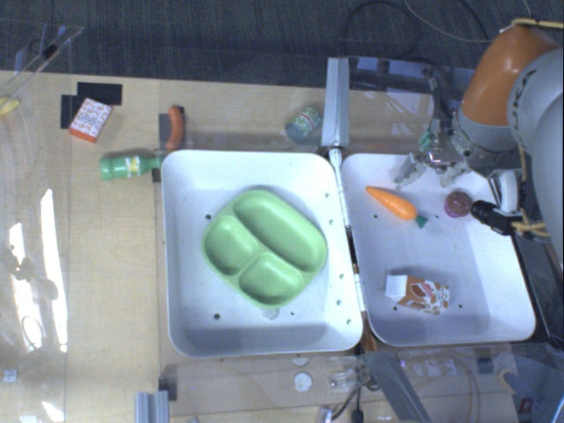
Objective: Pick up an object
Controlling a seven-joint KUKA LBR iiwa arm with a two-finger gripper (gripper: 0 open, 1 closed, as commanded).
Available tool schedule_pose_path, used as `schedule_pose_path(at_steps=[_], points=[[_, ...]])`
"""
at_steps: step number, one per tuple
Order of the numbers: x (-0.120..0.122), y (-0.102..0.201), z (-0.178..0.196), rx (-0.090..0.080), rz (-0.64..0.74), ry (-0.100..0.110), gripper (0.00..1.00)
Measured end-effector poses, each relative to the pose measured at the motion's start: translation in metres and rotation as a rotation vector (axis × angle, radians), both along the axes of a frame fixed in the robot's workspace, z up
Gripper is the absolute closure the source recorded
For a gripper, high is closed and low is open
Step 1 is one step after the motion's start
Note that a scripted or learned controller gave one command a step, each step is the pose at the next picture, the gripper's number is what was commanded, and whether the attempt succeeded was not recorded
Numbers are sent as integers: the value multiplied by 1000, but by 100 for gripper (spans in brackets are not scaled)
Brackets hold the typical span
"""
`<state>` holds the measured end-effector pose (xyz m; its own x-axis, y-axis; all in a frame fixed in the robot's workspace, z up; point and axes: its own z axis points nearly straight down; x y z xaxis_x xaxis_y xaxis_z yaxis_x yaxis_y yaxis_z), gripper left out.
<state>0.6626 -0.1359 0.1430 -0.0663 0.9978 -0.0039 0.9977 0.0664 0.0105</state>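
The hand (432, 161) hangs over the far end of the right bin (493, 324), close to that bin's back wall, with its two fingers spread apart and nothing between them. The likeliest thing to take is the toy carrot (391, 203), which lies on the floor of the right bin just beside the hand, a little toward the near side and toward the divider that the right bin shares with the left bin (181, 263). The carrot's long axis runs at a slant, orange tip toward the right bin's far left corner, green stub toward its middle, so the fingers would probably need to close across that slant. Open floor lies around the carrot on all sides, though the divider wall is near its tip. A small round purple thing (457, 204) sits beside the carrot's green end, farther from the divider. A small printed packet (418, 293) lies near the right bin's front wall, well apart from the hand. The left bin holds a green sectioned tray (264, 245).
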Motion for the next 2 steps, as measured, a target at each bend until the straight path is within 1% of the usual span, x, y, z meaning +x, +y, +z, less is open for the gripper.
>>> schedule_pose_path(at_steps=[1, 2], points=[[-23, 53, -54, 3, 4, 5, 0], [-21, 55, -41, 2, 10, -1, 100]])
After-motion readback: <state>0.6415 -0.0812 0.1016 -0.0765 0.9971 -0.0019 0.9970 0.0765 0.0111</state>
